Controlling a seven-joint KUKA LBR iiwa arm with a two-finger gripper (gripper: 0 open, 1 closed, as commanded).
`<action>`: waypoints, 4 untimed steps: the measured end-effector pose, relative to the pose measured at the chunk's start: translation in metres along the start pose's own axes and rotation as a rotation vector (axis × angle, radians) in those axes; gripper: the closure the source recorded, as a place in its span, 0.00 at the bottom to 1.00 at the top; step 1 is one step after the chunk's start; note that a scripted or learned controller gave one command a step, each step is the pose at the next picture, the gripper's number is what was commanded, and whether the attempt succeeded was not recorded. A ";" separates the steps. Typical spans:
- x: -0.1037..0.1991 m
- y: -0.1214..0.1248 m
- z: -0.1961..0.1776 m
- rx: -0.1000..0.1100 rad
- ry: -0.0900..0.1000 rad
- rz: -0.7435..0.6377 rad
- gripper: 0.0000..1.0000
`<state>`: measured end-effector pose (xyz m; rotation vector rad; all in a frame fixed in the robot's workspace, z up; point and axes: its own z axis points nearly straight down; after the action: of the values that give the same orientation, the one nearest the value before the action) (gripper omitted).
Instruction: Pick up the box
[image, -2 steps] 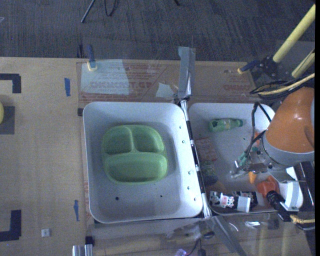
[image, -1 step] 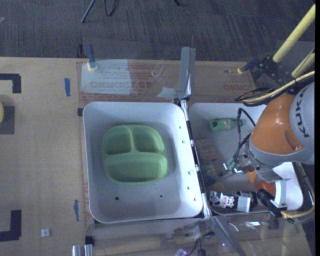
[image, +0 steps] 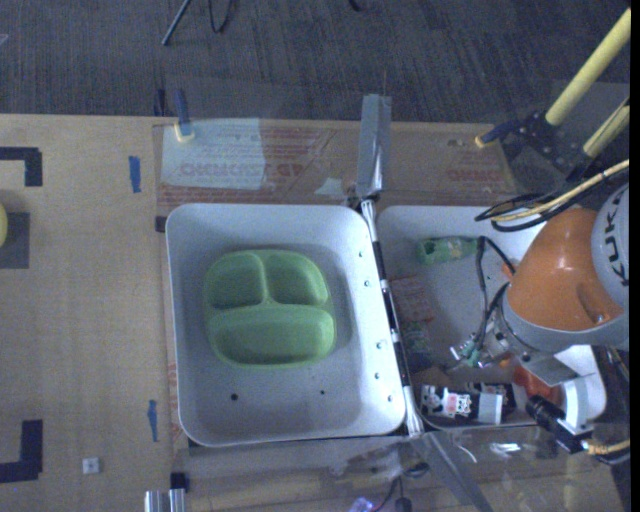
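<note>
Two shallow white bins sit side by side — the green three-compartment plastic tray in the left one, the small dark box right of it under the grey-and-orange arm — gripper state: cannot tell.

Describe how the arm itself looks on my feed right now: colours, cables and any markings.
The grey KUKA arm with its rounded orange band enters from the right, over the right-hand shallow white bin. Part of dark KUKA lettering shows on a pale grey housing at the right edge. Thin black and yellow cables run along it, and black wires hang below the band toward a dark wrist assembly with white parts.
</note>
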<state>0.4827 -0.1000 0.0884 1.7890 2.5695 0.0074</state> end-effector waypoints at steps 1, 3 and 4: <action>-0.003 -0.001 0.000 0.000 0.000 -0.145 1.00; -0.001 -0.001 0.000 0.002 -0.001 0.048 1.00; -0.059 -0.023 0.001 0.004 0.000 0.396 1.00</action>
<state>0.4815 -0.1635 0.0874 2.2621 2.1702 0.0053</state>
